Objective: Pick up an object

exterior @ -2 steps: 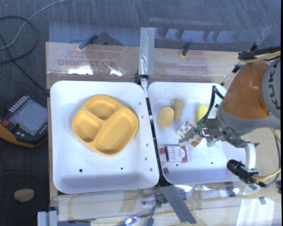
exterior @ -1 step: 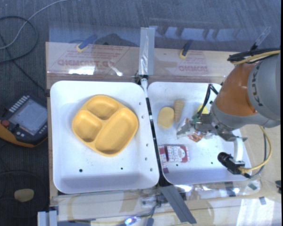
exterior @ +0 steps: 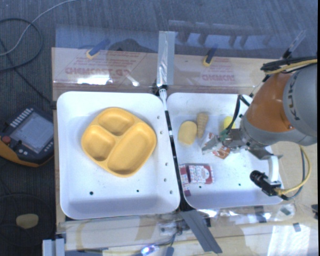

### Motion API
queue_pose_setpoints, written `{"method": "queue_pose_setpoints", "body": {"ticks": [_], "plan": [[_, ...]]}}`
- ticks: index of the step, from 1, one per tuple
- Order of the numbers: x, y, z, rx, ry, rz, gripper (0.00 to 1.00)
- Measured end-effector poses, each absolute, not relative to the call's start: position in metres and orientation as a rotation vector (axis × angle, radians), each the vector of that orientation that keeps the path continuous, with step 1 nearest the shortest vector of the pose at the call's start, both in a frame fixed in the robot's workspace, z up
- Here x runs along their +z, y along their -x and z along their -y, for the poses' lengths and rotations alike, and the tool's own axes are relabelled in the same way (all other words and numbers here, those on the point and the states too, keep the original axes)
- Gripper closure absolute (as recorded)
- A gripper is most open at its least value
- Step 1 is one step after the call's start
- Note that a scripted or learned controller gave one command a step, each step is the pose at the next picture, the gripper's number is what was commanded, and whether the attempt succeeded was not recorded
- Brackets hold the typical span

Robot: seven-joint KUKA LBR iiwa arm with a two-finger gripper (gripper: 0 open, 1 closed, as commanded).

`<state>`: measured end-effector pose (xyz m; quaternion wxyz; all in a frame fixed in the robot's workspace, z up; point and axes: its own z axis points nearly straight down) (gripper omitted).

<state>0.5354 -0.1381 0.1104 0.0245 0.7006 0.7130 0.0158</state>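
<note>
Robot gripper (exterior: 220,141) lowered into the right bin (exterior: 224,196), nothing lifted yet.
It sat beside a small red-and-white packet (exterior: 221,152) right of centre — grip state unclear; the pick remained undone.

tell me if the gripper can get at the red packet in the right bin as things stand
Probably yes: the red packet lies flat and apart from other items, nothing over it, with the gripper close above.

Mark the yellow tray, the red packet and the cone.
Yellow tray (exterior: 118,141), camera view, centre where compartments meet.
Red packet (exterior: 197,174), camera view, middle of its face.
Cone (exterior: 202,123), camera view, mid-body.
</note>
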Motion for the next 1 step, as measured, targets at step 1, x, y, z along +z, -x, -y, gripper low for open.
{"method": "queue_pose_setpoints", "body": {"ticks": [1], "plan": [[0.1096, -0.5728, 0.1470, 0.039, -2.263, -2.119, 0.00]]}}
